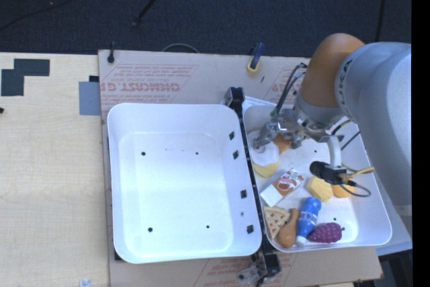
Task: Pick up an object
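Left bin [127, 144]: white, shallow. Right bin [376, 225]: toy waffle [274, 218], drumstick [289, 228], red-white packet [289, 181], blue bottle [309, 216], purple grapes [326, 232], yellow corn [320, 189], all in near half. Gripper [274, 134] low over right bin's far left part, above pale yellow item [266, 161]. Finger state: cannot tell. Nothing visibly gripped.

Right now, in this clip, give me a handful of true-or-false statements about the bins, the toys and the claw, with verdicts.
1. The toys lie in the right bin. True.
2. The blue bottle is in the left bin. False: it lies in the right bin, beside the purple grapes.
3. The claw is over the right bin. True.
4. The arm reaches in from the left side of the view. False: from the right.
5. The yellow clamp sits inside a bin. False: it is on the board's far edge.
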`<action>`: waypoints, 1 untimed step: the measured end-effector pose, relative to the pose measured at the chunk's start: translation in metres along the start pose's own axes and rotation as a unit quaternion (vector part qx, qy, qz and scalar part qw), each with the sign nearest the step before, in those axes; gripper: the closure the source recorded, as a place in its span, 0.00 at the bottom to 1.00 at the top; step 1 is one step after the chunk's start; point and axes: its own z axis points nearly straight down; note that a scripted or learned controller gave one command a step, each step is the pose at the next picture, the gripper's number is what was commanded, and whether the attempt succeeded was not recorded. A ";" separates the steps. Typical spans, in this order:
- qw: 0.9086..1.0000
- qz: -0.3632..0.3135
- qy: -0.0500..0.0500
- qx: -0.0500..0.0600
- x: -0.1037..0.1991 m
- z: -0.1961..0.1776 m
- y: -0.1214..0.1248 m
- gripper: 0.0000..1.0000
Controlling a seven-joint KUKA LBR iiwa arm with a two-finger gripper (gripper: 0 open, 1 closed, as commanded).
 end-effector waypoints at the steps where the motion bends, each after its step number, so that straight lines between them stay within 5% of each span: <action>1: 1.000 0.001 0.000 0.001 0.003 0.000 0.000 0.00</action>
